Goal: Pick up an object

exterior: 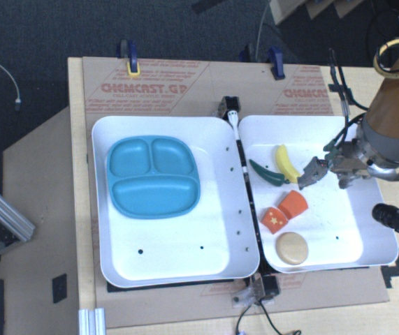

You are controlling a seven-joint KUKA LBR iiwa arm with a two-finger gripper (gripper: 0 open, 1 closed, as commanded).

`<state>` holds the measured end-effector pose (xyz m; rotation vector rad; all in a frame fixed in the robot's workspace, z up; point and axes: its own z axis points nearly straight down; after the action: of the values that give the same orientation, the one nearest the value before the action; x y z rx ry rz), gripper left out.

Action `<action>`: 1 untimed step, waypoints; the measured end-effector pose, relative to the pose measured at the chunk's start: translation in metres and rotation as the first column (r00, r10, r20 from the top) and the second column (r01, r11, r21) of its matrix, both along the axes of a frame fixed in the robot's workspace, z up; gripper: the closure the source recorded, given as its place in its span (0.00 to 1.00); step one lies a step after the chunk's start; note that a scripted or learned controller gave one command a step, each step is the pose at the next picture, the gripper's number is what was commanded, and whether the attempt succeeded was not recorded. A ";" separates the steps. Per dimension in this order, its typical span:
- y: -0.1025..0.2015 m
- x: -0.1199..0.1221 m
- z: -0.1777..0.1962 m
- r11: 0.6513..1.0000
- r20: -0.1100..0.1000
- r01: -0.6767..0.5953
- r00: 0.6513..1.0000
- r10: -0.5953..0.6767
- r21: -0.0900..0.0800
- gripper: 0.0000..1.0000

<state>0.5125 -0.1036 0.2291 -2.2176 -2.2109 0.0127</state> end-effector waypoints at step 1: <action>0.000 0.003 0.006 1.000 0.012 -0.003 1.000 0.003 -0.001 0.00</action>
<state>0.5151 -0.1033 0.2354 -2.2211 -2.2211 0.0002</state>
